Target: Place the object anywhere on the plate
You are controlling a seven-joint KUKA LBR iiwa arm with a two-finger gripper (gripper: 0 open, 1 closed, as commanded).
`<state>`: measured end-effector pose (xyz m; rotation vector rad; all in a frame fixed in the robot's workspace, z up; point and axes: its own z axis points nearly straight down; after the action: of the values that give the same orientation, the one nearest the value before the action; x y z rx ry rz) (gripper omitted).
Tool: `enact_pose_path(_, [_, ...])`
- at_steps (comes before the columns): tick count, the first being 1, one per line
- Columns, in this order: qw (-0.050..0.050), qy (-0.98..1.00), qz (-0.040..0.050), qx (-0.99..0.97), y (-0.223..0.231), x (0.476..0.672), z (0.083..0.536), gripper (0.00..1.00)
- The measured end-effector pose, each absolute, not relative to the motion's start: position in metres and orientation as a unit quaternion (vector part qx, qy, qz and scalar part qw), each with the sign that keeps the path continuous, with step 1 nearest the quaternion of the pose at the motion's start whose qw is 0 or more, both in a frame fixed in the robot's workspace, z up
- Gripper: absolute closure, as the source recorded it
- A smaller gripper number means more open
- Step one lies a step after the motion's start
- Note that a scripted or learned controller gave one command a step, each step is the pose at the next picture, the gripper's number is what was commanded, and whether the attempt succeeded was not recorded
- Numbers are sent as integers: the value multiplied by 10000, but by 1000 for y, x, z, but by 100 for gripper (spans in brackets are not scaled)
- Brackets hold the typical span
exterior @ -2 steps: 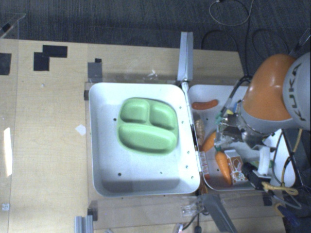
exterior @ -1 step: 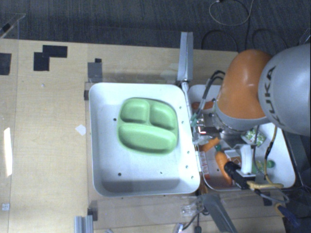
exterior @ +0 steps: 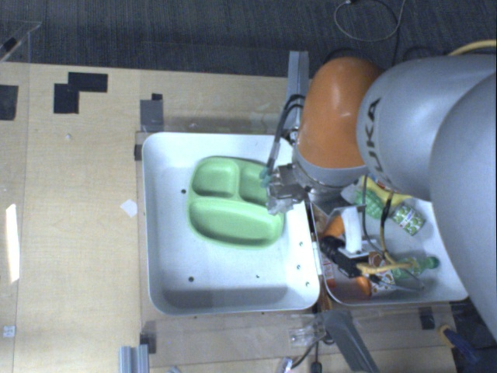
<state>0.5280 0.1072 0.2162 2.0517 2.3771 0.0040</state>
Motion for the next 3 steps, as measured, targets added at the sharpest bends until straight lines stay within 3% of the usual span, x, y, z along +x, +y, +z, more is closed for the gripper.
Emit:
enact_pose_path(1, [17, 7405, 25, 6721, 83, 505, 284, 100])
enact_pose_path(2, [20, 7486, 26, 6630, 105, 547, 437, 100])
enact_pose_path(3, [7, 8100, 13, 5865, 157, 508, 293, 100])
